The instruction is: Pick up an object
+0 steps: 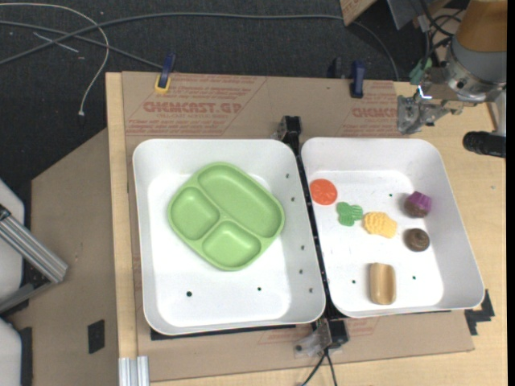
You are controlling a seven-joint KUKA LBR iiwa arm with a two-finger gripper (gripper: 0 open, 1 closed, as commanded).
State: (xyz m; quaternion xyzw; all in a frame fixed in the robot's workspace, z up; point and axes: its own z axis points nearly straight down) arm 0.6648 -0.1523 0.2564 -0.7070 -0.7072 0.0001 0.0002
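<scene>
Five small objects (378,223) lie unobstructed (right bin (451,215)); gripper (418,111) state indiscernible.

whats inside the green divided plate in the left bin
Nothing: all three compartments of the green plate show bare. It sits alone in the left bin. The patch of bin floor under it is covered.

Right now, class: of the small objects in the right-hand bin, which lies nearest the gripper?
The purple piece, at the bin's far right side. It lies closest to the gripper beyond the bin's top right corner; the other pieces sit farther left or lower.
</scene>
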